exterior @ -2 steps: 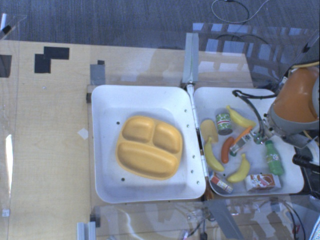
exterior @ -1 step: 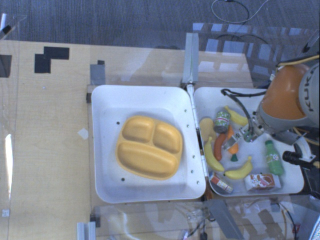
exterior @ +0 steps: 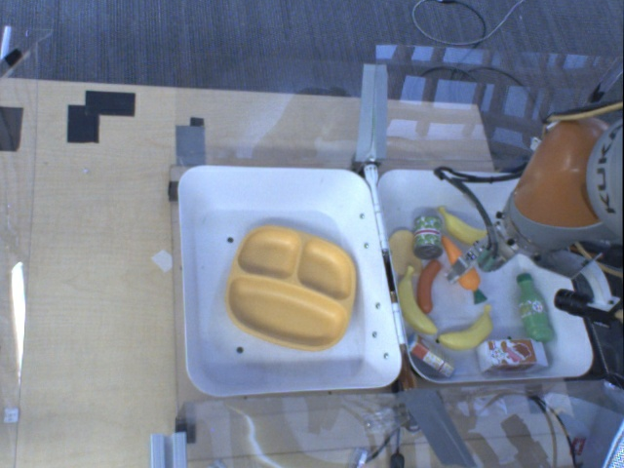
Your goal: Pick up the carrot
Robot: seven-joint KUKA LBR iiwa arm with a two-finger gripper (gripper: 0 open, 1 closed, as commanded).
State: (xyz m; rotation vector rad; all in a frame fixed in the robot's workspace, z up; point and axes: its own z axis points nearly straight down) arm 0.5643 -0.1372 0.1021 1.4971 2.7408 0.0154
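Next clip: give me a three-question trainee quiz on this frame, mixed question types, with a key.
1. True or false: the yellow divided tray lies in the left bin.
2. Which object lies nearest the pincer?
A. the carrot
B. the green bottle
C. the small carton
3. Fill in: the red sausage lies between the carrot and a yellow ____ at the right bin's left side.

Key
1. True.
2. A; the pincer hangs right at the carrot, while the bottle and carton lie farther towards the bin's near right corner.
3. banana.
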